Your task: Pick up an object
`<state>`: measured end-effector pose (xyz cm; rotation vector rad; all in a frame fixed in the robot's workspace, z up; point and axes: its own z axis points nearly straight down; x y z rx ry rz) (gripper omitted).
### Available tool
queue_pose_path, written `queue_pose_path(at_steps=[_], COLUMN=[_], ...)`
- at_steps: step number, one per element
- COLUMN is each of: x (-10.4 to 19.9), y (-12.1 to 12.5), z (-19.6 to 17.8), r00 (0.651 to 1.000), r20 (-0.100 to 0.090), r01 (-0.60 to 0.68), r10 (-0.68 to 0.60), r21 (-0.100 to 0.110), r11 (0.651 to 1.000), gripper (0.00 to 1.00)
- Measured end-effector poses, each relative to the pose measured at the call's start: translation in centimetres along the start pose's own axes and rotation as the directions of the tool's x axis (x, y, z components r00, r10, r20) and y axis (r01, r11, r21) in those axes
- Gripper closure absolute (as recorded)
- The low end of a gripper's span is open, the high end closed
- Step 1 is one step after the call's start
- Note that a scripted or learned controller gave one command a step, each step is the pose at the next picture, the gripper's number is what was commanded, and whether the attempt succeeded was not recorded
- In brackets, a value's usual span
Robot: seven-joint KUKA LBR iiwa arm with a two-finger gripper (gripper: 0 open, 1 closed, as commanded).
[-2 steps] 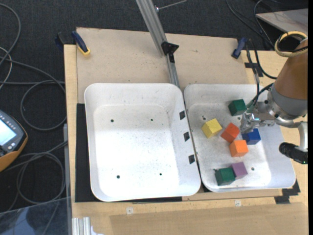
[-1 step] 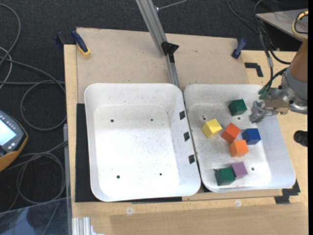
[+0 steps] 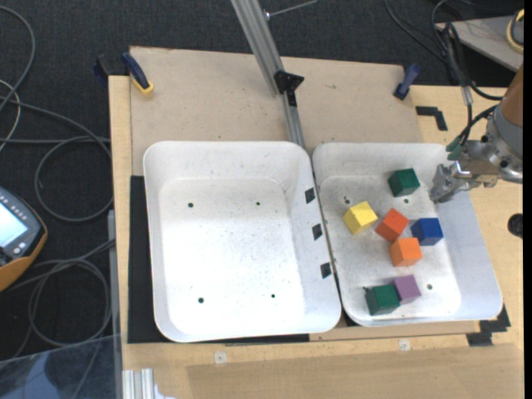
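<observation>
Blocks lie in the right bin [image 3: 465, 248]: 2 green ones [image 3: 404, 181] [image 3: 383, 298], a yellow [image 3: 361, 217], a red [image 3: 392, 224], an orange [image 3: 406, 251], a blue [image 3: 427, 230] and a purple [image 3: 407, 288]. The gripper [image 3: 445, 185] hovers at the right rim of this bin, just beside the upper green block, holding nothing. The left bin [image 3: 166, 223] sits beside it on the worktop [image 3: 208, 90].

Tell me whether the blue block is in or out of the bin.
In. The blue block lies on the right bin's floor, beside the orange blocks.

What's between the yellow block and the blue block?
In the camera view, a red-orange block sits between the yellow block and blue block.
</observation>
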<state>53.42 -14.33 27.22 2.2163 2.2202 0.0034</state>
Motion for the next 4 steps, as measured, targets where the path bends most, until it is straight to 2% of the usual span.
queue_pose_path(at_steps=[2,3,4], x=[11.0,16.5,22.6], y=[0.3,-0.9,-0.9], z=[0.1,2.2,3.2], r00=[1.0,1.0,1.0], r20=[-0.004,-0.005,-0.005], r01=[0.005,0.005,0.006], r10=[-0.005,-0.005,-0.006], r21=[0.005,0.009,0.009], r11=[1.0,1.0,1.0], gripper=[1.0,1.0,1.0])
